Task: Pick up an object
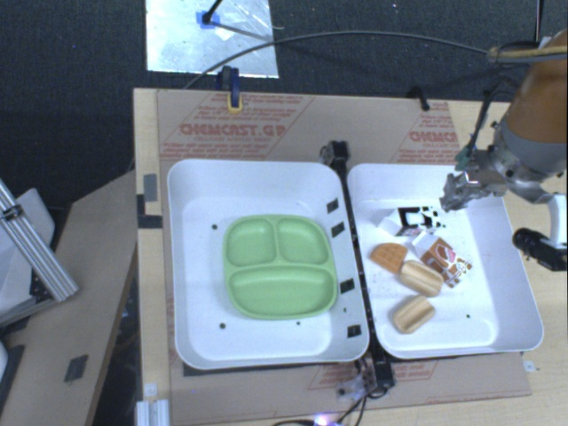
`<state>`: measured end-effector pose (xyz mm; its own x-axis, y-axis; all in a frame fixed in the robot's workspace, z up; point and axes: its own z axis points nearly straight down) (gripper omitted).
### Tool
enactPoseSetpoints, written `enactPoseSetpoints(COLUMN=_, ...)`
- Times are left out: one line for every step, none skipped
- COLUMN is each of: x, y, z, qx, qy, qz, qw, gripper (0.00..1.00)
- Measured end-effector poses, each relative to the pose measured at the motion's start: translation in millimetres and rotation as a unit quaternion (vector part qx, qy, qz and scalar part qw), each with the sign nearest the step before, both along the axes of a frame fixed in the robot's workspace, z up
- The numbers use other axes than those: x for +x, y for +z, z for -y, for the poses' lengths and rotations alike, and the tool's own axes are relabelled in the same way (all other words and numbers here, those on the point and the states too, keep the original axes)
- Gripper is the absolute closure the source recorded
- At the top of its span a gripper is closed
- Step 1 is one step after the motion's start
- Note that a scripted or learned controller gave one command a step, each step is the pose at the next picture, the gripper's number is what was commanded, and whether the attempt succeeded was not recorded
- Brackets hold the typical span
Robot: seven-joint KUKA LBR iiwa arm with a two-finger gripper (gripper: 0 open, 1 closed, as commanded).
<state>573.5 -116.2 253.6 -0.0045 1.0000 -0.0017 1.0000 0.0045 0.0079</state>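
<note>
Bread rolls (pixel 417 295) lie in the right bin (pixel 510 327). Red "CHEMCAST GP" lettering marks the brown sheet (pixel 257 118) covering the worktop (pixel 98 264). Whether the pincer (pixel 454 193) is clenched, I cannot tell.

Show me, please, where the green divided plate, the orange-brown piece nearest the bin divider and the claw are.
green divided plate (pixel 280 266): camera view, on its centre ridge.
orange-brown piece (pixel 389 256): camera view, on its top face.
claw (pixel 454 193): camera view, at its tip.
</note>
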Motion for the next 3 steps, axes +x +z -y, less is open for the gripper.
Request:
enactPoseSetpoints(x=13.5, y=-13.4, z=-50.2, qx=0.0016, qy=0.002, qz=-0.003, qw=1.0, gripper=1.0)
enactPoseSetpoints(x=25.7, y=-6.1, z=-108.0, qx=0.0018, qy=0.003, qz=-0.002, qw=1.0, gripper=1.0)
enactPoseSetpoints(x=33.2, y=-20.3, z=-164.8, qx=0.0016, qy=0.003, qz=-0.003, qw=1.0, gripper=1.0)
